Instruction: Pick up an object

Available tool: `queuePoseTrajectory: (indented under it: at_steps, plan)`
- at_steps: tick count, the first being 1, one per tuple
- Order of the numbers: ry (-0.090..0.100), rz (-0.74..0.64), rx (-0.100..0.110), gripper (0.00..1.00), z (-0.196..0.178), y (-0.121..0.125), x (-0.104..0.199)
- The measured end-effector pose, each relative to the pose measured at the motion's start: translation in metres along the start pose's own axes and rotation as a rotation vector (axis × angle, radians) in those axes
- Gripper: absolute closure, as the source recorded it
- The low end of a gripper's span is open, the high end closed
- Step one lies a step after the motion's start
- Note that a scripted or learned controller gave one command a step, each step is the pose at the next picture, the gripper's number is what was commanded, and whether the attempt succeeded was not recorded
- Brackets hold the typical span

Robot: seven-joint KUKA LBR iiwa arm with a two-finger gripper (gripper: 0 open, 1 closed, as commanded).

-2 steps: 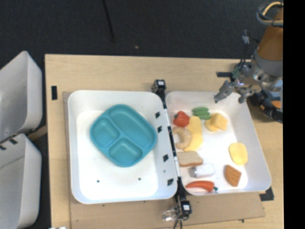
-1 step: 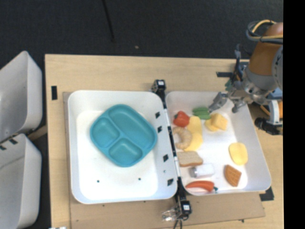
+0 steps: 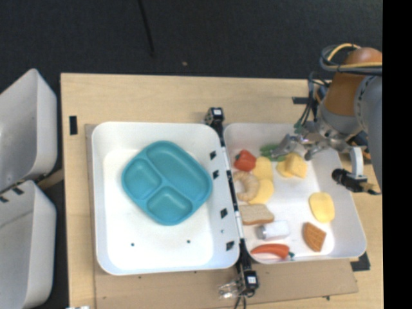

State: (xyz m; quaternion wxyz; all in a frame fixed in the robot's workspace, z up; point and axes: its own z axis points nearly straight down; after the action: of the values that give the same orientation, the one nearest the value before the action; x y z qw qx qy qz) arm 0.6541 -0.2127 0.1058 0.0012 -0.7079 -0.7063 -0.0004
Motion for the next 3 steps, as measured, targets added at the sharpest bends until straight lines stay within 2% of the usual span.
queuePoseTrajectory:
  at_steps: [1,2,3]
  plan:
    - [-0.001,-0.003,-0.001,1.00,-0.012,0.002,-0.001]
    - [-0.003,-0.001,-0.002,1.00,-0.053,0.000,-0.003]
    - [-0.004,-0.004,-0.003,1.00,-0.114,0.001,-0.005]
